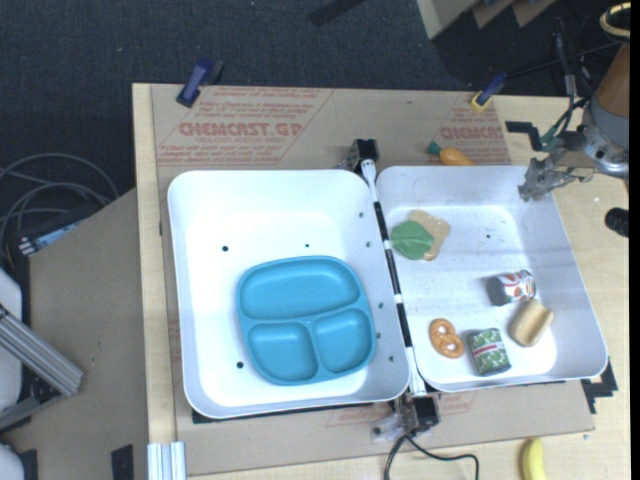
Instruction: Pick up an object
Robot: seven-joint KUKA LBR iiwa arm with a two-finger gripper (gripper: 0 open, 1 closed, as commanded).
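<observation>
1. Two white bins sit side by side on the worktop (250, 118), the left bin (200, 218) and the right bin (560, 258) touching along their inner rims.
2. The left bin holds a blue divided tray (305, 318), lying flat toward its near side.
3. The right bin holds the loose objects: a green round piece (409, 239) resting on a tan slice (432, 228) near the inner rim, a small red, white and dark can (511, 287) further right, a tan bread roll (531, 322) just below it, a green packet (488, 351) near the front rim, and a pretzel (446, 337) just left of the packet.
4. The gripper (540, 178) hangs over the far right corner of the right bin, well apart from all the objects.
5. Whether it is spread or closed cannot be told at this size; nothing is seen held.
6. An orange and green carrot toy (449, 154) lies on the worktop just beyond the right bin's far rim.
7. A yellow object (533, 459) lies at the worktop's near edge.
</observation>
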